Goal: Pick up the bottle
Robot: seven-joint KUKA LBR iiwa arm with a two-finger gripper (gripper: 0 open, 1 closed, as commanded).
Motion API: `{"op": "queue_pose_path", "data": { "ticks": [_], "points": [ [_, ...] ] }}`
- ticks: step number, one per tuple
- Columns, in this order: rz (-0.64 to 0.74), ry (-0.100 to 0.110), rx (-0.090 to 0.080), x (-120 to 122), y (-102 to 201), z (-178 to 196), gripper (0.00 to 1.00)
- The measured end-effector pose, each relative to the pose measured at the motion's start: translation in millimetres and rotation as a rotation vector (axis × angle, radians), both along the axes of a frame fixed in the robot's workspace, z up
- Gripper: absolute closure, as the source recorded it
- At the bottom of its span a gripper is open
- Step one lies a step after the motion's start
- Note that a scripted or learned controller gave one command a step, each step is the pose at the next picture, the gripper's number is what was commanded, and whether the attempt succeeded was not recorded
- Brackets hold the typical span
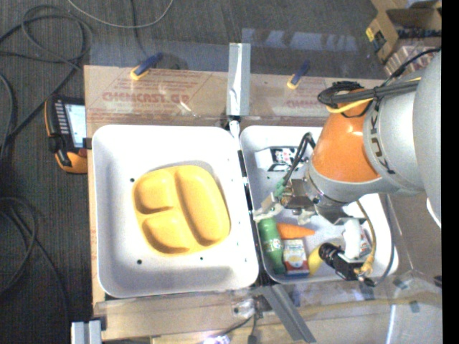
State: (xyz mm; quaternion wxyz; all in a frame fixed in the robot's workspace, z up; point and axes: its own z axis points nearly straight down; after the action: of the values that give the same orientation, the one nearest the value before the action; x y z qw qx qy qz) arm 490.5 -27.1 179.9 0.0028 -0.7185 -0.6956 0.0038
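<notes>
The bottle (270, 236) is green with a pale label and lies along the left wall of the right bin (254, 145), near the front. My gripper (288, 199) hangs low in that bin, just behind and slightly right of the bottle's far end. The wrist and its orange band cover most of the gripper, and nothing shows between the fingers. An orange carrot (295, 230) lies right beside the bottle, directly below the gripper.
A small red and white carton (294, 256) and a yellow item (315, 263) sit at the right bin's front. A printed card (282, 156) lies at its back. The left bin (107, 192) holds a yellow divided plate (181, 208).
</notes>
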Motion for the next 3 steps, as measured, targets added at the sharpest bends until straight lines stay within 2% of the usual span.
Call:
{"op": "queue_pose_path", "data": {
  "ticks": [1, 2, 3],
  "points": [
    [0.001, 0.008, 0.0, 0.0, 0.2, 5.0, 1.0],
    [0.001, 0.008, 0.0, 0.0, 0.3, 5.0, 0.0],
    [-0.01, -0.002, 0.0, 26.9, -24.7, 0.0, 0.0]
  ]
}}
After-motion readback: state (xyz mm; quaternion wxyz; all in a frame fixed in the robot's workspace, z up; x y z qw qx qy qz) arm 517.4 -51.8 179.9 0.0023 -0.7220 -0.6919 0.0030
